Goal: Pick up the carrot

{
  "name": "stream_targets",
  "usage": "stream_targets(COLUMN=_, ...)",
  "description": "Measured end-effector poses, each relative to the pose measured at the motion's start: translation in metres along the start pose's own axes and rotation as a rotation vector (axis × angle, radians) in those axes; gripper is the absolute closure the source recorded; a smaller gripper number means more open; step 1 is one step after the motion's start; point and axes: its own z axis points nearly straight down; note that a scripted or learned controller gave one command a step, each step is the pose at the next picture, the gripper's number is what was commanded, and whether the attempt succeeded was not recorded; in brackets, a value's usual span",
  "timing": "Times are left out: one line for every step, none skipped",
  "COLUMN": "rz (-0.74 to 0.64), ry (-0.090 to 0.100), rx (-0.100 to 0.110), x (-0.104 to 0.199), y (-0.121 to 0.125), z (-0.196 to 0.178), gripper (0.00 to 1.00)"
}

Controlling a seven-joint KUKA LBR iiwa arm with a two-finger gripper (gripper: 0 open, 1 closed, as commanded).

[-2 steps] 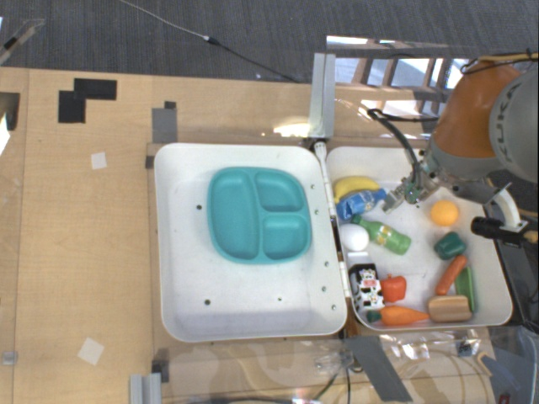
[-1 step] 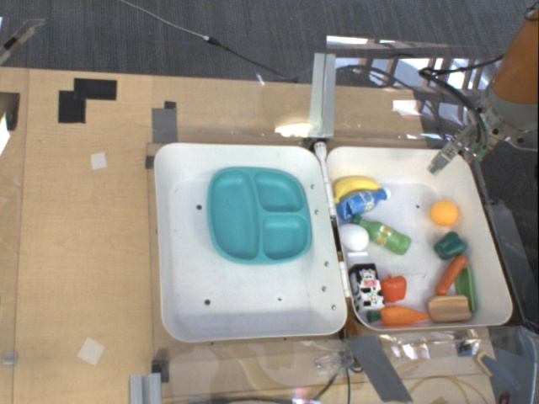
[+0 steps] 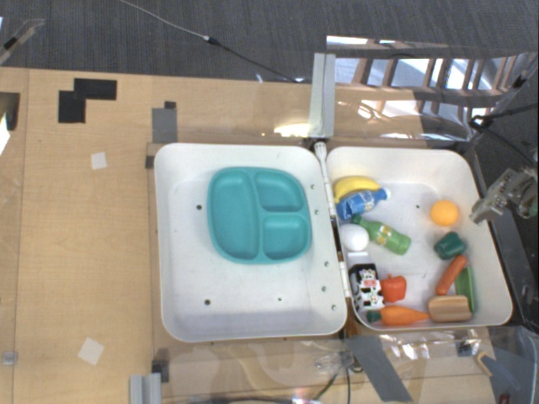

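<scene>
The carrot (image 3: 404, 316) lies in the right bin (image 3: 421, 162), well below and left of the gripper (image 3: 497, 199), beside a bread roll (image 3: 449, 309) and cow-patterned carton (image 3: 365, 287). Jaws possibly parted; too blurred to tell.

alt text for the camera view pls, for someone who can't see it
A gripper sits at the right bin's right edge, apart from the carrot lying among toy foods. The left bin holds a teal divided plate.
</scene>
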Motion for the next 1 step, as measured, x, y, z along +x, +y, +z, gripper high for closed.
stream_targets(rz=-0.160, ry=0.002, rx=-0.001, x=-0.0338, y=0.0270, z=-0.0465, gripper=1.00)
